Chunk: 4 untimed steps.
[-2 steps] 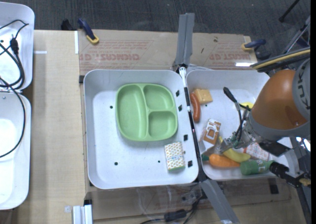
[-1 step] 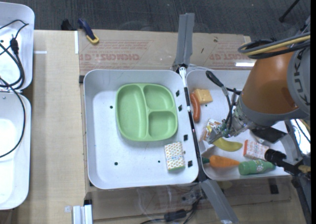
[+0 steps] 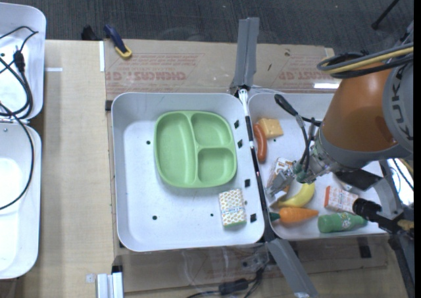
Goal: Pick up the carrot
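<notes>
The carrot (image 3: pixel 298 214) is lying at the front of the right bin (image 3: pixel 289 100), untouched, so the pick is not yet done. The gripper (image 3: pixel 284 179) is hanging just above it, over a crumpled silver packet (image 3: pixel 281 172); how wide its fingers are standing I cannot tell, and nothing is showing between them. A banana (image 3: pixel 301 193) is touching the carrot's back edge and a green bottle (image 3: pixel 342 222) is crowding its right end. A hot dog (image 3: pixel 261 143), cheese (image 3: pixel 270 127) and a small carton (image 3: pixel 340 197) are lying nearby.
</notes>
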Available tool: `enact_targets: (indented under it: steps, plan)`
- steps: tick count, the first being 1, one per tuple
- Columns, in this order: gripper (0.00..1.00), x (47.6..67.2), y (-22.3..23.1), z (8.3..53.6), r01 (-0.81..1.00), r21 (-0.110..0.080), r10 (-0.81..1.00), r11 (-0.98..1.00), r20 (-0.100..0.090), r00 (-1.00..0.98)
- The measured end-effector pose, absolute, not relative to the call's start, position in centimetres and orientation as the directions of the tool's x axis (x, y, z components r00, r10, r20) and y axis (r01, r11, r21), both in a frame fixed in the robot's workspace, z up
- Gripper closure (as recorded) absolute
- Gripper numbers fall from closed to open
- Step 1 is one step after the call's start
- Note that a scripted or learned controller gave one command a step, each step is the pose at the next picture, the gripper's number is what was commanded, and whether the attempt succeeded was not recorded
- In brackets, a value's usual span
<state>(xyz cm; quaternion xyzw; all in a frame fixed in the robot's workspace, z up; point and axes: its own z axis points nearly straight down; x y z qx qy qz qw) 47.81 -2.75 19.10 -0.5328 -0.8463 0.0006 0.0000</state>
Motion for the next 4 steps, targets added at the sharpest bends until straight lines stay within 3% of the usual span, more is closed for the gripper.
enact_targets:
  steps: [1,2,3,4]
  plan:
    - [0.00,47.7,-10.2,16.7,0.869,-0.002,0.869,0.495,0.000,-0.495]
    - [0.00,47.9,-10.6,9.1,0.794,-0.001,0.794,0.608,0.001,-0.608]
    - [1.00,48.0,-10.6,10.0,0.796,-0.001,0.796,0.605,0.001,-0.605]
    - [0.00,48.0,-10.6,10.0,0.796,-0.001,0.796,0.605,0.001,-0.605]
